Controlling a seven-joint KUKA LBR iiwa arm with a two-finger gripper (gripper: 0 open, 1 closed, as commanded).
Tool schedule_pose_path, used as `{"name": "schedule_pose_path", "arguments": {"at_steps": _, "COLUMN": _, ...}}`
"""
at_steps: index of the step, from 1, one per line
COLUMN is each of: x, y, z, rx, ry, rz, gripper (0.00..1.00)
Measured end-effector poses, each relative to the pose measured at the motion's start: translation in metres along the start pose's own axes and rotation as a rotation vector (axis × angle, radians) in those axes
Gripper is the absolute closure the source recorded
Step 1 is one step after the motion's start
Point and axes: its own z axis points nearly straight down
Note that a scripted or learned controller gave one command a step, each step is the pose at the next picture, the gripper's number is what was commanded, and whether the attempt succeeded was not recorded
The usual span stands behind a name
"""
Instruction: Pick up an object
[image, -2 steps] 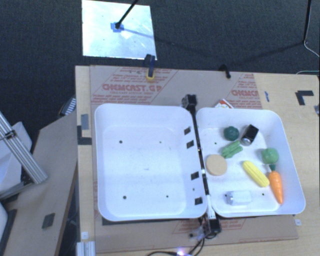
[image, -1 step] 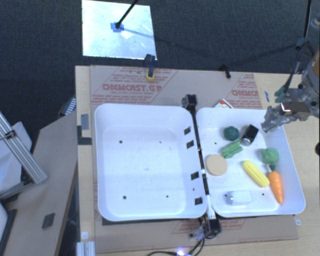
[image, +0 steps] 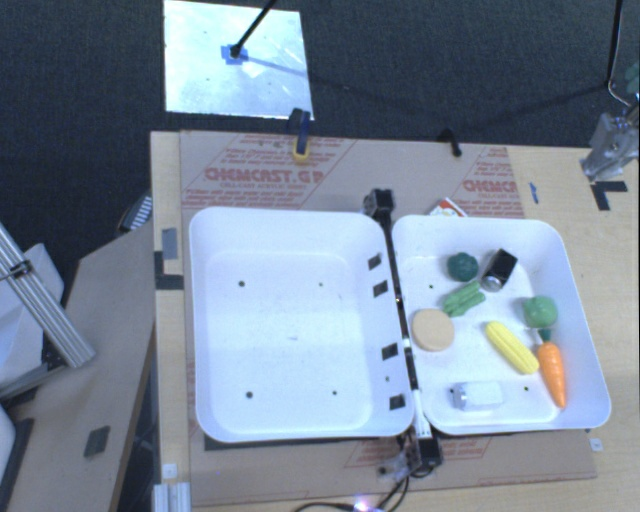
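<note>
The right bin (image: 575, 300) holds every object: a tan disc (image: 434, 330) beside the divider, a yellow corn cob (image: 512, 347) and orange carrot (image: 553, 374) to its right, and a black can (image: 499, 268) above. The gripper's state cannot be told.

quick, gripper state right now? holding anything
Gripper: cannot be told from the camera view. The corn cob, carrot and the rest lie loose in the right bin.
</note>
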Motion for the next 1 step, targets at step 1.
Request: {"name": "schedule_pose_path", "arguments": {"at_steps": 1, "x": -0.0486, "y": 0.0623, "z": 0.0101, "rx": 0.016, "ry": 0.000, "rz": 0.007, "gripper": 1.00}}
